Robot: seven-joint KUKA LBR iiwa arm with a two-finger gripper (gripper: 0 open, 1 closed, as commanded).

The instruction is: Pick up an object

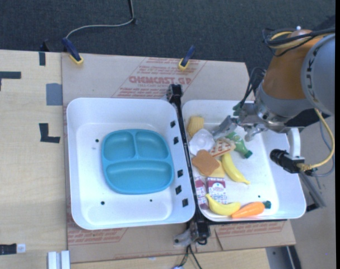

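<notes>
My gripper hangs low over the back of the right bin, open, with its two grey fingers spread apart. A small green toy lies just below and between them; I cannot tell if they touch it. Beside it lie a pizza-slice toy, a white lump and a yellow corn cob. Toward the front are a brown cookie, a banana, a second banana, a carrot and a small red-and-white carton.
The left bin holds a blue divided plate. A black divider with clips runs between the bins. The arm's orange-banded wrist and a black cable unit overhang the right bin's right side.
</notes>
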